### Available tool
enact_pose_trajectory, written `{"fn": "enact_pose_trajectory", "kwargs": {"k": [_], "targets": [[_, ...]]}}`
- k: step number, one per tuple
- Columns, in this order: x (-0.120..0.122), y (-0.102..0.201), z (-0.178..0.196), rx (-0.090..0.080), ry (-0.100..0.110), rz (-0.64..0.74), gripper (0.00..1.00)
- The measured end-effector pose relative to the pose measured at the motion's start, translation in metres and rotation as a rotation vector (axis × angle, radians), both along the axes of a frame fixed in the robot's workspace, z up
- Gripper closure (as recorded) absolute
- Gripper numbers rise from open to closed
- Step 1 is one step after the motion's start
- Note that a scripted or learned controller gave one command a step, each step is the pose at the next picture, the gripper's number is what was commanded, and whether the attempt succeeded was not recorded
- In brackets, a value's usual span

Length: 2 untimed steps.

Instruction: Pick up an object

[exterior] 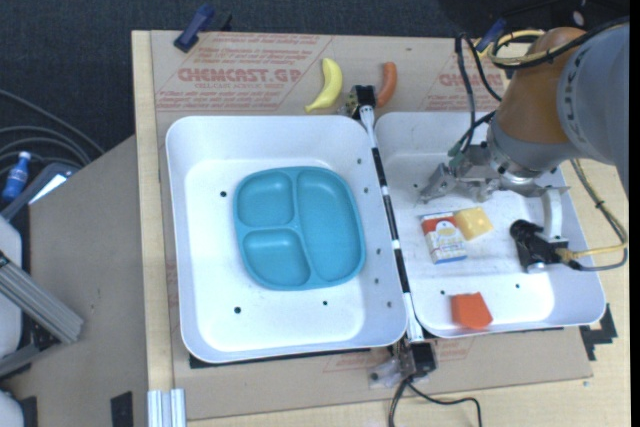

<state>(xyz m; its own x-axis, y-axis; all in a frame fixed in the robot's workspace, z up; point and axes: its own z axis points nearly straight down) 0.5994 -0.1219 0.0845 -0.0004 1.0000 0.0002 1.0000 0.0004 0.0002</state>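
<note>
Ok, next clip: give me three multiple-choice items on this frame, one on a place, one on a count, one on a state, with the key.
1. Where does the blue divided tray lie?
A. in the left bin
B. in the right bin
C. on the board behind the bins

2. How many compartments does the tray have?
A. two
B. three
C. five

3. How does the orange block stand to the gripper?
A. clamped in it
B. lying apart from it, near the right bin's front edge
C. stacked on the yellow block

Key: 1 A, the tray sits mid-floor in the left bin. 2 B, ridges split it into three. 3 B, the orange block lies alone in the right bin, with the yellow block between it and the gripper.
</note>
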Motion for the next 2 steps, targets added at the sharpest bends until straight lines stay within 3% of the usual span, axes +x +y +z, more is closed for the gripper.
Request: {"fn": "enact_pose_trajectory", "kwargs": {"k": [1, 2], "targets": [[0.052, 0.013, 0.001, 0.0, -0.001, 0.001, 0.0], [-0.008, 0.025, 0.0, 0.001, 0.003, -0.001, 0.0]]}}
